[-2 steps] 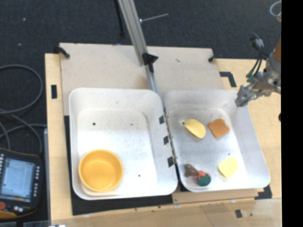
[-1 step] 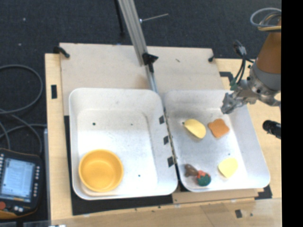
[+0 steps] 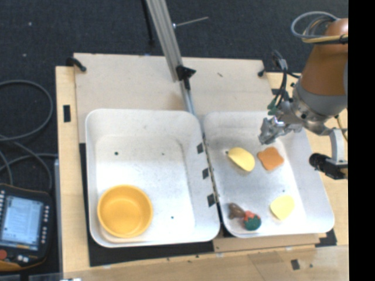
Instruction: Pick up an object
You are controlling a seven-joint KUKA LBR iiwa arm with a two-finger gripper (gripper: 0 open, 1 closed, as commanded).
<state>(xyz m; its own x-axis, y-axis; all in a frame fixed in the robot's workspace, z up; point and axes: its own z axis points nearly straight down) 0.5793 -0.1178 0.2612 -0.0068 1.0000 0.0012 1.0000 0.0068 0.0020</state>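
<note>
Above the right shallow white bin, the grey two-finger gripper hovers (grip state unclear) just beside the flat orange pad, seemingly lining up to grasp it.

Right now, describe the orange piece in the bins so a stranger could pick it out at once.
Start at the right bin, the one the gripper hangs over. Near its far middle, just below that gripper, lies the flat orange piece. It sits beside the pale yellow piece on its left. Its squarish shape and deeper orange colour set it apart from the two yellow pieces there.
</note>
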